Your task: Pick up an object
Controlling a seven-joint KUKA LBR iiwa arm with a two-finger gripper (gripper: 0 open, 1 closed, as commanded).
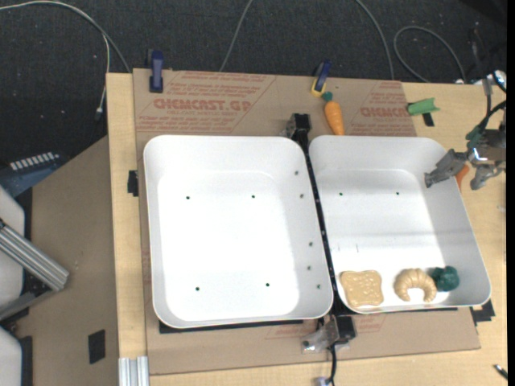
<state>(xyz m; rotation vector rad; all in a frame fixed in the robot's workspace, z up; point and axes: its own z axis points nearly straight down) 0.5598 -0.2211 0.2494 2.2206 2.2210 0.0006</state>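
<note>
Three small objects lie along the near edge of the right bin (378, 191): a tan waffle-like square (361, 288), a beige croissant (416, 285) and a dark green lump (445, 277). An orange carrot (333, 117) lies on the cardboard just behind that bin, outside it. My gripper (455, 180) hangs over the bin's far right rim, well away from the three objects. Its fingers are spread open, with no object between them.
The left bin (229, 227) sits beside the right one on a cardboard sheet (209, 103). Blue clamps (155, 69) and a green clip (422, 107) hold the sheet's far edge. Cables run across the dark floor behind the bench.
</note>
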